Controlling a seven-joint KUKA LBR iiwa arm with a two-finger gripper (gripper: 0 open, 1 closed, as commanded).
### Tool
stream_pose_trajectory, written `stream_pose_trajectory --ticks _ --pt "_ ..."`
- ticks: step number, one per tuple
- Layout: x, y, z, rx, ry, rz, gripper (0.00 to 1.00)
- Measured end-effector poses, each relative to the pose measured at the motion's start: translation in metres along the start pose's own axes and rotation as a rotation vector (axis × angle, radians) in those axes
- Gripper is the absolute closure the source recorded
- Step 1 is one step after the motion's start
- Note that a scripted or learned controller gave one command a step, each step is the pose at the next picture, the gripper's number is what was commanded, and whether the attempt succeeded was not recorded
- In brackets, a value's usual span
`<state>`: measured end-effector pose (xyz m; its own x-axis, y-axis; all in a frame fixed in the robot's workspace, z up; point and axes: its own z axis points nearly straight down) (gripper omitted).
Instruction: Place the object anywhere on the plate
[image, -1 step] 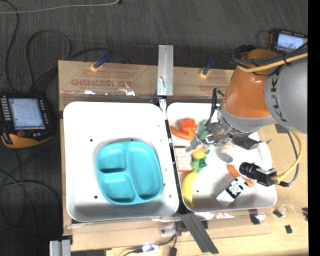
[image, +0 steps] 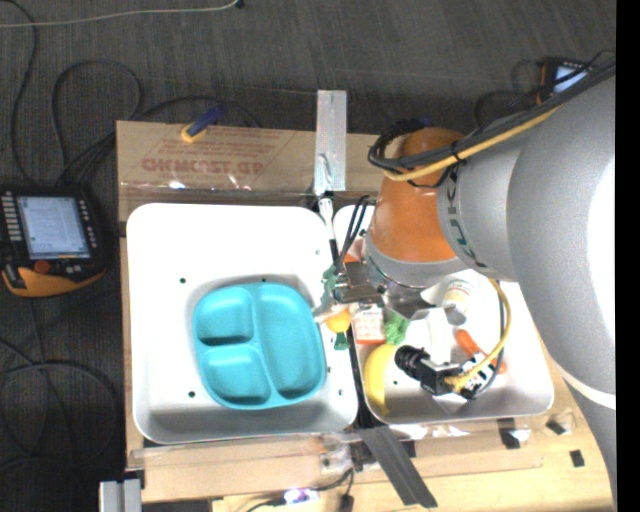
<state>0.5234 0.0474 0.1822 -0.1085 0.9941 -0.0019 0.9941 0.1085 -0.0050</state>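
Arm (image: 420, 225) over right bin (image: 535, 395), beside plate (image: 260, 343)

Not much I can read from here. The cardboard sheet (image: 215, 160) behind the left bin carries red printed lettering, seen upside down from my camera; I can tell it is a line of capitals but can't make out the word. The handheld pendant (image: 48, 240) left of the surface has a lit screen (image: 44, 226), content too small to read. A small card or packet (image: 369, 323) in the right bin shows red-orange print, illegible. I see no numbers, brands or signs I can read.
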Motion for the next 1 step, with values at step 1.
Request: stream_pose_trajectory --ticks 1 --pt "0.0465 0.076 -0.0418 -0.002 -0.003 0.291 1.0"
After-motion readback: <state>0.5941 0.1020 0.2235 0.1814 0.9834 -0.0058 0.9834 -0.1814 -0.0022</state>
